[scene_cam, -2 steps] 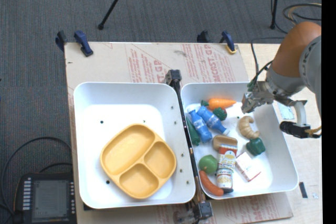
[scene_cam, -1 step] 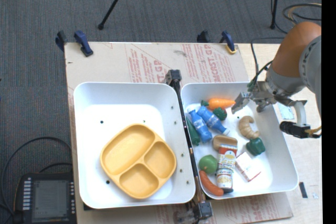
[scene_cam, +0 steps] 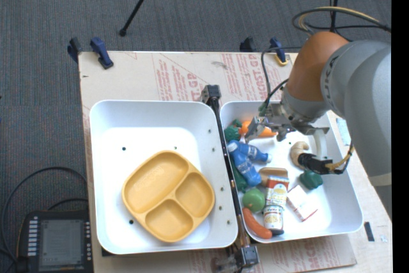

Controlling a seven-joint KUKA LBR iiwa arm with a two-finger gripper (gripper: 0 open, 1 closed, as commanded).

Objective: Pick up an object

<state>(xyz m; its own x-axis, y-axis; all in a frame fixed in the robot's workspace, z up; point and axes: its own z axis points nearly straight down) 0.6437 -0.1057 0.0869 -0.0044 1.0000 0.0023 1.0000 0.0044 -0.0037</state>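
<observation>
White bin at right of frame is holding the pickable clutter, blue bottle lying at its left wall; the claw is hanging over the upper pile, its state I cannot tell

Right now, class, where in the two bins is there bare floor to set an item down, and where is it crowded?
Free: the left bin around the yellow divided plate, mainly its top strip and left side. Also the right bin's lower right corner. Crowded: the right bin's left half, from the blue bottle to the orange carrot.
</observation>
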